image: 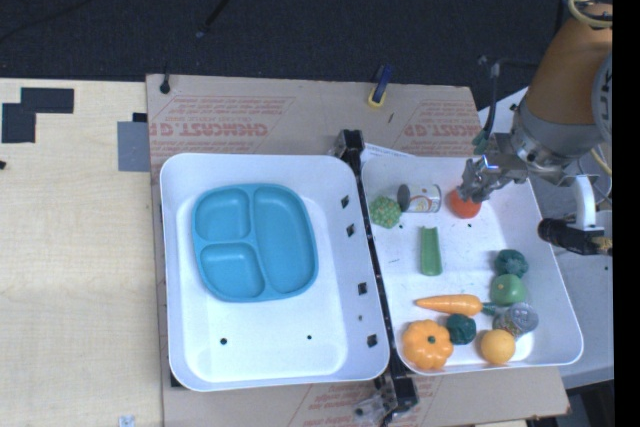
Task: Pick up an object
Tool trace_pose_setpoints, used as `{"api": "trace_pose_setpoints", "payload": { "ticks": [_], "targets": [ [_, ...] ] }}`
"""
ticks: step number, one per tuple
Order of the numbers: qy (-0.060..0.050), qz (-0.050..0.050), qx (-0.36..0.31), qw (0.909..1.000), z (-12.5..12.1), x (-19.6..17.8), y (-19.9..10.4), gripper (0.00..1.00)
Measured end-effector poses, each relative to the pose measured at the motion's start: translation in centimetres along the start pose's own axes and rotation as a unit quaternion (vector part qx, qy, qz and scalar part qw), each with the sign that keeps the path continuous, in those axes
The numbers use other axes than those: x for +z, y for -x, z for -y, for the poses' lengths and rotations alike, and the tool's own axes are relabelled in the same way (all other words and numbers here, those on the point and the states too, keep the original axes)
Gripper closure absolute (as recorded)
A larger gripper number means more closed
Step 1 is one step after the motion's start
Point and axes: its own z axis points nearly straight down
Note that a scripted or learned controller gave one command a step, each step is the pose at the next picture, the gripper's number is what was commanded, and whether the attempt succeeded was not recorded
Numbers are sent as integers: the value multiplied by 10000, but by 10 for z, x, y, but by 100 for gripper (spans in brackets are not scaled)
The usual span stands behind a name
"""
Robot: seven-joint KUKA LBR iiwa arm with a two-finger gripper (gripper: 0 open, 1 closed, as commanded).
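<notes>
Tool [478, 177] sits low over the right bin's [560, 245] far edge, tips at a red tomato-like object [463, 204]; can't tell if it's gripped. Small can [424, 200] just left of tool, green stick [430, 251] below-left.

The grey robot arm with its orange band [583, 65] is cut off by the picture's upper right edge, so its base is unseen. Its dark two-finger gripper [478, 183] covers the upper part of a small red-orange round object [463, 205] in the right white bin [560, 315], and the finger tips are too blurred to tell apart. Just left of that red object, a small pale cylinder [425, 200] is too small to identify.
</notes>
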Motion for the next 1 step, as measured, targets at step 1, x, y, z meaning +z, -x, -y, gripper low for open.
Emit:
{"api": "trace_pose_setpoints", "payload": {
  "ticks": [1],
  "targets": [
    [-9,-3,-16,10000,0,-20,1,100]
  ]
}}
